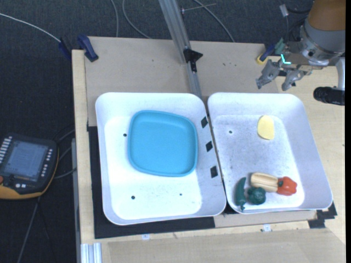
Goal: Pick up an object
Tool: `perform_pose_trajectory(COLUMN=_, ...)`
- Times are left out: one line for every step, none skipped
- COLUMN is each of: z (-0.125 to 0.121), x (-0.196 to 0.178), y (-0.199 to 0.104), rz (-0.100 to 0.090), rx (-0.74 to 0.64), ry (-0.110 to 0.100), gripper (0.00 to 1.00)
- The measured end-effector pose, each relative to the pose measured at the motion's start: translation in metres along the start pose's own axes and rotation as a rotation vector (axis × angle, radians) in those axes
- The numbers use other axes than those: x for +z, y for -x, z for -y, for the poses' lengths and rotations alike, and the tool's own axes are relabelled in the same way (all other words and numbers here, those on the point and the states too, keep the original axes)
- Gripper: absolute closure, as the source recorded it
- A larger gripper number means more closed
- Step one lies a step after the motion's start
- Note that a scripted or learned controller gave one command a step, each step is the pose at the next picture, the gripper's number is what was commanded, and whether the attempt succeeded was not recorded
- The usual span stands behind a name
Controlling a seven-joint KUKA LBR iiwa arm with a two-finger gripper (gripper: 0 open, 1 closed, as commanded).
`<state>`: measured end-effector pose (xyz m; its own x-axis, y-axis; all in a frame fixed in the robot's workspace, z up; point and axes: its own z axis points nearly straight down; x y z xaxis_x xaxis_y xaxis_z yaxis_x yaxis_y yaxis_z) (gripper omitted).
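Gripper high at upper right, all objs below-left of it.
Near→far: green toy (250,193) + hotdog (264,181) + red pepper (287,186) at right bin (312,147) lower edge; yellow piece (266,127) mid-bin, closest target; gripper (278,79) beyond bin rim, fingers spread, nothing held.

The arm (328,15) enters the camera view at about two o'clock, its orange band uppermost and the grey wrist section just below it. The wrist points down and toward eight o'clock. The gripper (277,83) hangs at the end with its two grey fingers (265,80) spread apart and nothing between them, their tips angled toward seven o'clock.
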<state>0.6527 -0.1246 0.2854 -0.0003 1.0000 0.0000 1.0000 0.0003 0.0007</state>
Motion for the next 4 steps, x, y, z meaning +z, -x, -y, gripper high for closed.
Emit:
perform_pose_trajectory(z=0.0, x=0.0, y=0.0, rz=0.0, rx=0.0, ry=0.0, gripper=0.0)
perform_pose_trajectory(z=0.003, x=0.044, y=-0.006, rz=0.0, rx=0.0, ry=-0.004, gripper=0.0)
perform_pose_trajectory(z=0.011, x=0.093, y=-0.001, rz=0.0, rx=0.0, ry=-0.005, gripper=0.0)
perform_pose_trajectory(z=0.018, x=0.154, y=-0.001, rz=-0.001, rx=0.0, ry=-0.006, gripper=0.0)
